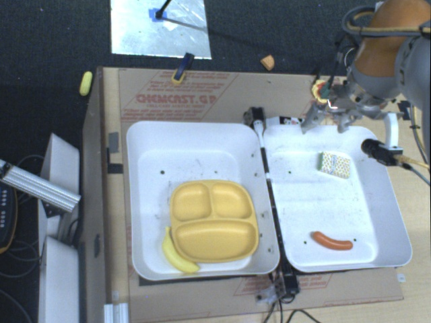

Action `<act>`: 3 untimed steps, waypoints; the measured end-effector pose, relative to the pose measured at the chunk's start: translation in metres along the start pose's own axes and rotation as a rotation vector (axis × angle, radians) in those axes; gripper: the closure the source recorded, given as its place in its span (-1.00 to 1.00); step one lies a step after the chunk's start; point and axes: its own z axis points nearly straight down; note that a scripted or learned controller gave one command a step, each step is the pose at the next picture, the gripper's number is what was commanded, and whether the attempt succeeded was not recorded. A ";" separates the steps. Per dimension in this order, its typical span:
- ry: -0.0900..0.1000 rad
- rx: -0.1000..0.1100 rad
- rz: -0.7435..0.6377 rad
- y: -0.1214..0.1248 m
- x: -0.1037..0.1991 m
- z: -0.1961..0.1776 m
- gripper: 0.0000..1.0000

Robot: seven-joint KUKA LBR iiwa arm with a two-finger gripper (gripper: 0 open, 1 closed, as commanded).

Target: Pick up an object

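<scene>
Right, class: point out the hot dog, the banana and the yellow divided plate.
hot dog [331, 241], camera view, middle of the sausage
banana [176, 256], camera view, middle of its curve
yellow divided plate [214, 237], camera view, its largest compartment

- One fixed camera looked down at a slant from above the bench [202, 89].
- It stood far enough back to take in both white bins [145, 180], side by side.
- The arm [387, 39] entered from its right.

We count two shallow white plastic bins [202, 140]. Across them lie one yellow three-compartment plastic tray [214, 219], one yellow banana [176, 254], one orange-red sausage [331, 241] and one small pale speckled rectangular sponge [335, 165].
</scene>
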 end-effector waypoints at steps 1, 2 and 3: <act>-0.002 -0.001 0.002 -0.021 -0.050 0.012 -1.00; 0.000 0.002 0.002 -0.041 -0.095 0.102 -1.00; 0.000 0.001 0.002 -0.096 -0.095 0.101 -1.00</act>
